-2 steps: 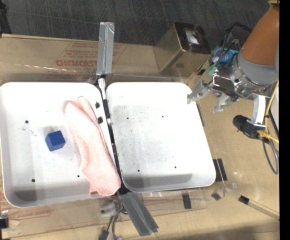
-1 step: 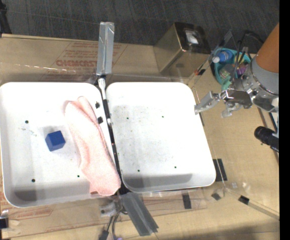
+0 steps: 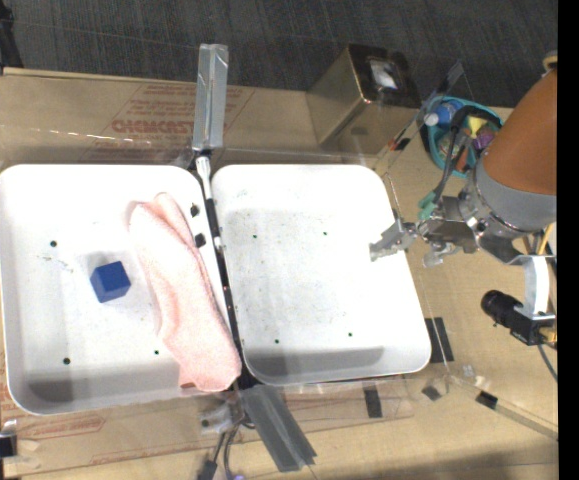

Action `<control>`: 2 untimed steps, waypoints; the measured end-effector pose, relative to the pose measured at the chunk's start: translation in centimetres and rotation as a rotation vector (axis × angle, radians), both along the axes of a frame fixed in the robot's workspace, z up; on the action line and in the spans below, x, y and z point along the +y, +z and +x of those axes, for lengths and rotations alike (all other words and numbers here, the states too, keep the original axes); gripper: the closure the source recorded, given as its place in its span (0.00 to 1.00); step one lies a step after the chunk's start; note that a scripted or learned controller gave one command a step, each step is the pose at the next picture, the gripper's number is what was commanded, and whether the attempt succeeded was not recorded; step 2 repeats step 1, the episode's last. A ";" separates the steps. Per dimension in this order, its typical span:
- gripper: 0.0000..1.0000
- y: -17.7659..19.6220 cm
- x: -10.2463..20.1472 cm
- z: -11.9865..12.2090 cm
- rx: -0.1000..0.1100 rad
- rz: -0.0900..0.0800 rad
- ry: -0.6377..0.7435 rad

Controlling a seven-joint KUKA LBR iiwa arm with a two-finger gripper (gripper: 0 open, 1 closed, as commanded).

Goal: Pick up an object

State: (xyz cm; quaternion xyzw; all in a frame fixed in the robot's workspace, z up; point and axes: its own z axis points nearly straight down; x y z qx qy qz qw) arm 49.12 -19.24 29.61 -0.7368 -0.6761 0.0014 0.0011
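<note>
Two candidates, a blue cube [image 3: 110, 280] and a pink cloth [image 3: 182, 288] draped vs the divider, sit in the left bin [image 3: 29, 218], well apart from the gripper [image 3: 409, 245] at the right bin [image 3: 299, 268] rim (fingers parted, holding nothing), prob. parked clear pre-reach.

Brown box [image 3: 361, 93] beyond white bins [image 3: 309, 363]

Arm cropped, cloth overlapping the bin wall

The arm [image 3: 524, 138] runs off the frame's right side; the pink cloth [image 3: 184, 293] hides part of the left bin [image 3: 29, 268]'s right wall.
</note>
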 end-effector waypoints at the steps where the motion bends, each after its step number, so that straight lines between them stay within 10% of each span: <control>1: 0.00 1.2 -1.3 0.8 -0.003 -0.001 -0.078; 2: 0.00 1.2 -1.3 0.8 -0.003 -0.001 -0.078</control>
